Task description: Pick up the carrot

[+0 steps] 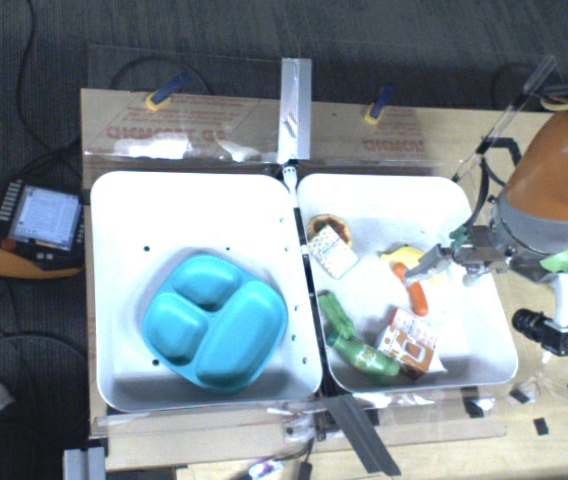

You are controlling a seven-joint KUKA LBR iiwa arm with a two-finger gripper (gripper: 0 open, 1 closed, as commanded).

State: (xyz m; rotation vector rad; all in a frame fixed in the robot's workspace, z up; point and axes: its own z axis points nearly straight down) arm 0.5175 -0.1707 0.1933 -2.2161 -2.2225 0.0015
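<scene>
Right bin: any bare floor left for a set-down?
Bare floor in the right bin: back strip above the carrot, right of the small box. Crowded toward the front: green vegetable, snack packet, arm over the carrot.

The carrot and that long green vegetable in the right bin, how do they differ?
The carrot is orange and short; the green vegetable is much longer. The carrot lies near the middle of the right bin, just below the gripper, while the green vegetable runs along the bin's left side toward its front. The carrot lies apart from the printed packet; the green one's lower end meets it. Both lie flat at a slant in the same bin.
</scene>
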